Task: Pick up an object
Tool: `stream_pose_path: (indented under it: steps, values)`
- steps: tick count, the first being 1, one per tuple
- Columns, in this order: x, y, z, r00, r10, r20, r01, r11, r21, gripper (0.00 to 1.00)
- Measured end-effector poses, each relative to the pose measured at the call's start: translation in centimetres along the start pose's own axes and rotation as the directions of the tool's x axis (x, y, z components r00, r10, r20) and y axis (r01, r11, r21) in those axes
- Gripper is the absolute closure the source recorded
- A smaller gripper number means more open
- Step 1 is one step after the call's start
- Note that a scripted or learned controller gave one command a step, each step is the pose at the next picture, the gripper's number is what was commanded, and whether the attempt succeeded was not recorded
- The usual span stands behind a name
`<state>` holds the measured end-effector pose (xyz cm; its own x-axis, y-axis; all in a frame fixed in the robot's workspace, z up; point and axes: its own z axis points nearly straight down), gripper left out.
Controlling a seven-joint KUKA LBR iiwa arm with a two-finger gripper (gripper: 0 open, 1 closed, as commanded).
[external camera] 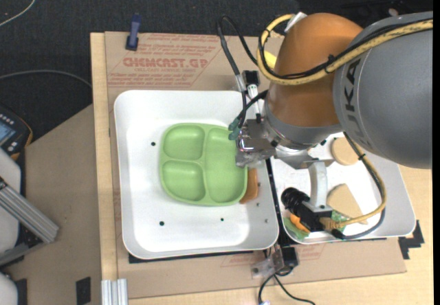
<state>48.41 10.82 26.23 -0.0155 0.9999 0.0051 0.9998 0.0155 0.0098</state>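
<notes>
A green divided plate [199, 165] lies in the middle of the left white bin [137, 159]. My gripper [245, 152] hangs over the plate's right rim, close to the wall between the two bins. A brown object [252, 187] peeks out just below the gripper, by the plate's lower right corner. The arm's orange band and grey body cover most of the right bin [399, 207]. Two tan, rounded objects [344, 151] [346, 198] lie in that right bin.
A small blue object [133, 32] rests on the cardboard sheet behind the left bin. Cables run across the bench's back and front edges. The left bin has bare white floor to the left of and below the plate.
</notes>
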Motion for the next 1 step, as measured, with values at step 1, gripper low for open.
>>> stream_pose_path:
  steps: [1]
  values:
    - [0.63,4.55,-16.15,1.000,0.012,0.001,-0.012,1.000,-0.012,1.00]
